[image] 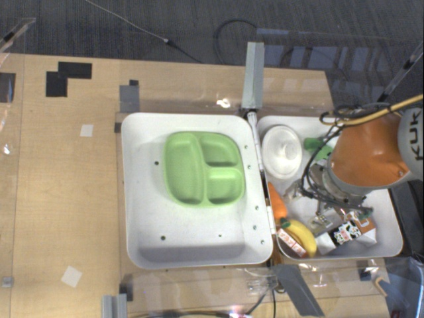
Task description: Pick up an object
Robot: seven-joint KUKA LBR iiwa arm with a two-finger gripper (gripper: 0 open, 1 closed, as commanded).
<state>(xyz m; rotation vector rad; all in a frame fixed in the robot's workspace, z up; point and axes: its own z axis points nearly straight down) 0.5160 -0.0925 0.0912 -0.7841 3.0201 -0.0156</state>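
Observation:
My gripper [326,215] hangs low inside the right bin [392,242], under the arm's orange band [368,154]. Just below and to its right lies a small printed carton [349,231]. A yellow banana [299,237] rests at the bin's front left, and an orange carrot [279,203] lies along the left wall. A white bowl [283,152] stands at the back left. A green item [318,145] peeks out behind the arm, partly hidden. The wrist and cables cover the spot under the gripper.
The left bin [142,197] holds a green divided plate [202,167]. A metal post [252,75] rises at the back between the two bins. Cables [358,113] loop over the arm at the right bin's back edge.

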